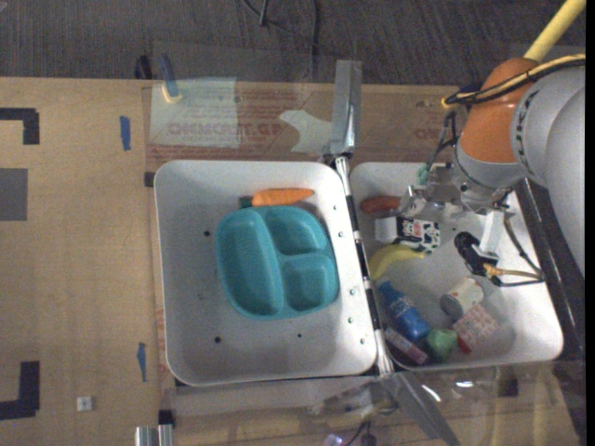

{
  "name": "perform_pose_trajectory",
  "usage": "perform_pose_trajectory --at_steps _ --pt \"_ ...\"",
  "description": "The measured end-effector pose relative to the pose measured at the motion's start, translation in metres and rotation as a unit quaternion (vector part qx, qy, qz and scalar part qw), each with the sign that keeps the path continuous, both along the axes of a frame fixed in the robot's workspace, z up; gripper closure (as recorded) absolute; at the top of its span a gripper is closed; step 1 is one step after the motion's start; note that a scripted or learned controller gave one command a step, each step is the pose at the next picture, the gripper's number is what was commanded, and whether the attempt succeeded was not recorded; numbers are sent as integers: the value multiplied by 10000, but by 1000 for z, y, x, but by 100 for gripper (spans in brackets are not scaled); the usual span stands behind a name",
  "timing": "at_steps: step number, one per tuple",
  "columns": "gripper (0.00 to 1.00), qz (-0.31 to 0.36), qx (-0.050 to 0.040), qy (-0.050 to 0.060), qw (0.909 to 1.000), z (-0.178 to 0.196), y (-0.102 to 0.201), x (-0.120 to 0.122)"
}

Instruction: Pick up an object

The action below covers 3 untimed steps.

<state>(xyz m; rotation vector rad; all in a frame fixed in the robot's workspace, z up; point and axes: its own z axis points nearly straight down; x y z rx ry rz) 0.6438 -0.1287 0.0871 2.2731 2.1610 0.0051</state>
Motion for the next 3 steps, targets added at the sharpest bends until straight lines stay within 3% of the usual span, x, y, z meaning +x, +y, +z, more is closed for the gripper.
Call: perform_pose_trajectory --at_steps 1,2,3 --pt "100 -7 -19 -31 10000 13 -2 2" --pt "0 -7 -18 -28 10000 13 -2 1" --pt "100 -15 -24 -51 10000 24 -4 2"
